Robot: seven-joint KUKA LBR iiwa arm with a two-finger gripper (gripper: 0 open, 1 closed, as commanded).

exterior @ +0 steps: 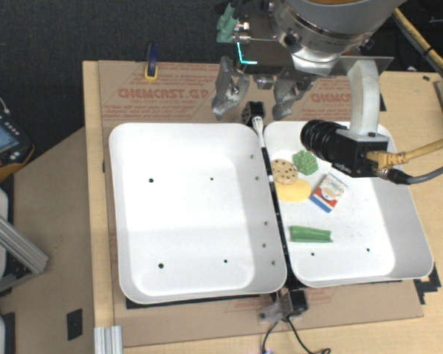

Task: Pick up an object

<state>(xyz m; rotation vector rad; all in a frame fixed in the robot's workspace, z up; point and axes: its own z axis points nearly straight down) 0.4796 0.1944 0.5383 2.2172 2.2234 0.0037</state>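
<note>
Nearest the camera, the left bin (184,212) spreads as the biggest thing on the bench (66,220), a shallow white tray with a few dark dots on its floor. Touching it along its 3 o'clock edge is the right bin (384,249), likewise white, holding all the small things. At 12 o'clock of the view the grey arm (332,9) with its orange band hangs over the far rims of both bins, and its gripper (255,98) sits above the cardboard just beyond the seam, fingers (225,94) spread apart with nothing between them. A black cylindrical device (340,150) on a white bracket lies over the right bin's far side, at 1 o'clock from the objects. Within that bin, a yellow piece (294,191) lies near the seam, a round biscuit (283,170) touching it at 11 o'clock. A red, white and blue carton (328,192) lies just beside it at 3 o'clock. A green strip (310,234) lies at 6 o'clock, apart. A knobbly green lump (306,161) sits at 12 o'clock, beside the biscuit.
</note>
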